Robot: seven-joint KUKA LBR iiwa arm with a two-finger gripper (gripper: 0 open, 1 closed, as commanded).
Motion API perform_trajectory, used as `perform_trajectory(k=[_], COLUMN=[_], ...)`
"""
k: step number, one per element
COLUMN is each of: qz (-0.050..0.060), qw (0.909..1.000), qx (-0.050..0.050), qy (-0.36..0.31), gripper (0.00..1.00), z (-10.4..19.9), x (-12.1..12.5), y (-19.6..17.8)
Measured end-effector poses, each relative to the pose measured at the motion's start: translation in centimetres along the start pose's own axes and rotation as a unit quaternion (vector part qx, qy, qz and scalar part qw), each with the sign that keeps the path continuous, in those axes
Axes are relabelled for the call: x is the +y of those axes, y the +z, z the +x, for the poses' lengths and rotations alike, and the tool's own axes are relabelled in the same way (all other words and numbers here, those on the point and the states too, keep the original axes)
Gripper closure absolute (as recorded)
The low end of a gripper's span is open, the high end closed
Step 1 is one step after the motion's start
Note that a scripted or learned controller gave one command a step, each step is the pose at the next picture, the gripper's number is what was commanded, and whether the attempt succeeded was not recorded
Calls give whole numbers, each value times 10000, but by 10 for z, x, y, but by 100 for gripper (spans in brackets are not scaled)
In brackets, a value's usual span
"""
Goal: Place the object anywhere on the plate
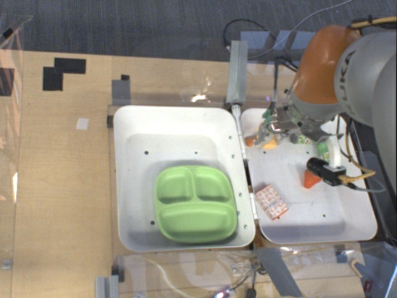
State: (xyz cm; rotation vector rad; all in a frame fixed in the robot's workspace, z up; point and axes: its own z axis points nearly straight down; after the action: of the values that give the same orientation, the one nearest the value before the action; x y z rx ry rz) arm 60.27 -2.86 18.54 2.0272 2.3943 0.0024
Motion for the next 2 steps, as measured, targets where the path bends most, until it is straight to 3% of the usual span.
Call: perform_trajectory(k=[1, 2], qz=[6, 4], qw=[9995, 9945], qx=[15, 19], qy=[309, -1047], gripper=[100, 100], z=[65, 139], x=[-39, -79], y=[1, 1])
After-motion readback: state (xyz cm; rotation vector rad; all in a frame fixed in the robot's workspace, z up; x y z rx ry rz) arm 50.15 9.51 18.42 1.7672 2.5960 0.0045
